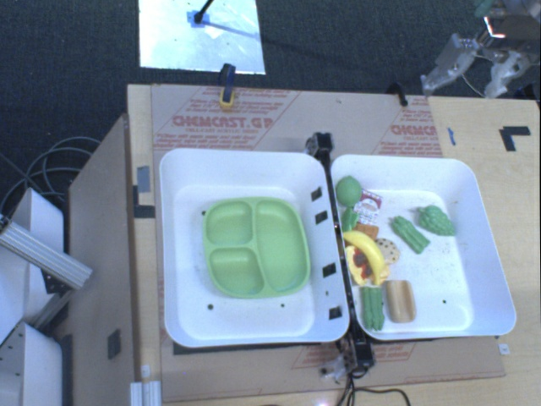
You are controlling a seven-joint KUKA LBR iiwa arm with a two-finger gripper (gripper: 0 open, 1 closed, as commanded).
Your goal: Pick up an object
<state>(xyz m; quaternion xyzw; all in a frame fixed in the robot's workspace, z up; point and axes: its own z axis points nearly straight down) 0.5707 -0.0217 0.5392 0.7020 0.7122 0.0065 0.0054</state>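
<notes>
- Two shallow white plastic bins sit side by side on the table [254,117], their inner walls touching along a black divider strip [334,244].
- Left bin [177,252]: holds one light green compartment plate [255,247] with three sections, lying flat near the bin's centre.
- Right bin [482,252]: holds a cluster of small toy food items, mostly in its left half.
- Round green ball-shaped item [347,190]: near the upper left corner of the right bin, close to the divider.
- Small red and white packet [369,202]: just beside the green ball, on its right.
- Yellow banana-shaped item [365,251]: against the left wall, mid-bin, with a round speckled cookie-like disc [388,249] touching its right side.
- Long green pod-shaped item [409,233]: lies at a slant near the bin's centre.
- Leafy green bumpy item [436,219]: just right of the pod, apart from the bin walls.
- Tan bread-shaped block [399,300]: near the lower edge, with a dark green oblong item [372,307] just beside it on the left.
- Gripper [473,64]: at the upper right, outside both bins and well apart from all items; the fingers stand spread apart with nothing between them.
- Pale square sheet [201,24]: lies on the dark floor beyond the table.
</notes>
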